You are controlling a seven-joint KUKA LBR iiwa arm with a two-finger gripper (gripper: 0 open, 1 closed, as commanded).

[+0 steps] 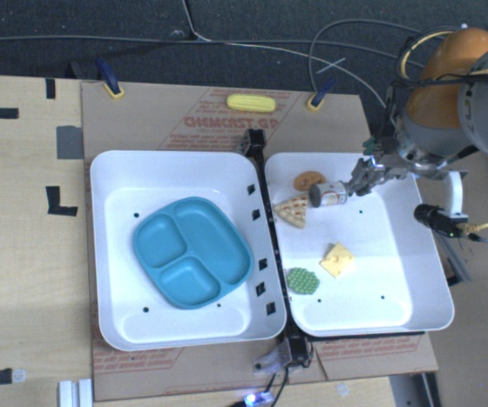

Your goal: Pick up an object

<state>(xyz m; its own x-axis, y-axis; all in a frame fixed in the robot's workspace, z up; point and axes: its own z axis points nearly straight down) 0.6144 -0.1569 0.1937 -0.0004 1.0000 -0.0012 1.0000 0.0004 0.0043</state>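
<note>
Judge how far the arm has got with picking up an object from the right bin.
Done: the hand has reached into the right bin, beside a small cylindrical piece. In hand: nothing visibly gripped. Left: closing on an item and lifting it. The cookie, pizza slice, cheese wedge and green piece lie on the floor.

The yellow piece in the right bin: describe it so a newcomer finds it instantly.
Start at the right bin, the one without the blue tray. Near its middle lies the yellow cheese wedge, just up-right of the green round piece. It is that bin's only plain yellow item.
</note>
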